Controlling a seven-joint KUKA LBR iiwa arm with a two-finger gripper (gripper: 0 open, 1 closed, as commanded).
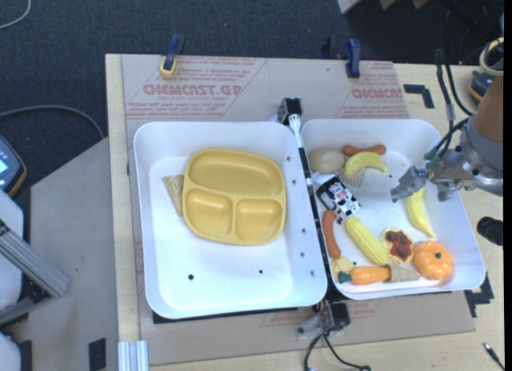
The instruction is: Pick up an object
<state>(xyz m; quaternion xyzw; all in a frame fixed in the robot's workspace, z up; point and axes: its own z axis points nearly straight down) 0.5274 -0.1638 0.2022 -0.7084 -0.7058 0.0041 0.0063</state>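
- My gripper [422, 181] hangs over the right bin [456, 225], jaws spread, nothing between them.
- One banana [418, 211] lies just at my 6 o'clock; one pumpkin [433, 260] beyond it.
- One corn cob [366, 239] at 8 o'clock.
- One yellow tray [234, 197] in the left bin [152, 225], at 9 o'clock.

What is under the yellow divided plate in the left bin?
A tan, textured piece pokes out from under the plate's left edge; it looks like a wedge of toast or a cracker. The plate covers the rest of it, so anything else beneath cannot be seen.
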